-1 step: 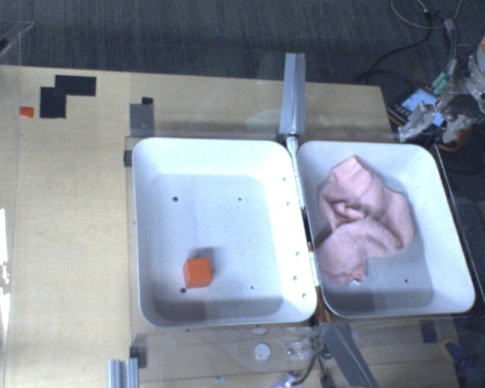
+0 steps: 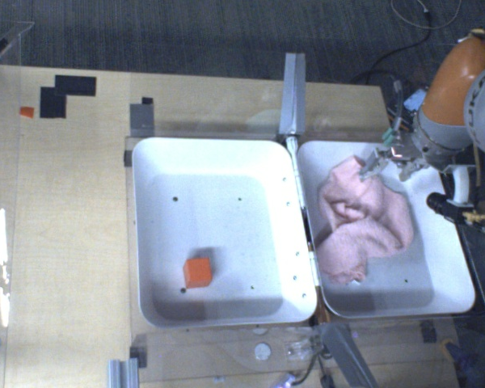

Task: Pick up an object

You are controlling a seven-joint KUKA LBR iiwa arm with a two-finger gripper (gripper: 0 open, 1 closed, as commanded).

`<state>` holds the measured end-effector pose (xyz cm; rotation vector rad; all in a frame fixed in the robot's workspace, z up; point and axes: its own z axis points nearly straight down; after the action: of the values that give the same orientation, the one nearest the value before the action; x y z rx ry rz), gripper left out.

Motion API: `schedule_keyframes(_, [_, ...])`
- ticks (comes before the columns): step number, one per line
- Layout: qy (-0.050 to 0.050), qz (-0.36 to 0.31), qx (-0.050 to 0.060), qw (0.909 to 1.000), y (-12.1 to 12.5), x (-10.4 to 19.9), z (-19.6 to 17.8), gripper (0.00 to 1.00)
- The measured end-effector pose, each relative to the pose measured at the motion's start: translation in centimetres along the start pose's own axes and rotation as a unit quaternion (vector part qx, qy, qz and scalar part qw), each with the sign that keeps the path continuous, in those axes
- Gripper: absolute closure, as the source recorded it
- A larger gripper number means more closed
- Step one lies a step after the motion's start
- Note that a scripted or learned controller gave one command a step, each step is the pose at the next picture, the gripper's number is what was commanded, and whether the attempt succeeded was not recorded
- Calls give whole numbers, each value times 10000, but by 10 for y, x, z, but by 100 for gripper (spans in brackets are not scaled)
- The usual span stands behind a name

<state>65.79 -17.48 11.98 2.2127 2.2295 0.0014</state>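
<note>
Your gripper (image 2: 385,162) sat at the upper right of the frame, over the right bin (image 2: 449,293), its fingers pinched on the top edge of the pink cloth (image 2: 362,221), which rose to a peak between them. The remaining cloth lay crumpled across that bin's middle. An orange block (image 2: 198,272) rested at the lower left of the left bin (image 2: 218,164).

Cube (image 2: 198,272) L bin (image 2: 210,156), cloth (image 2: 364,221) R bin (image 2: 444,289)
</note>
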Motion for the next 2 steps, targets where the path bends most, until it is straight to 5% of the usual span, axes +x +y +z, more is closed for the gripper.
schedule_keyframes(1, [-5,522,-28,9986,13,-3,33,0])
schedule_keyframes(2, [-4,-854,-61,9963,-81,61,30,0])
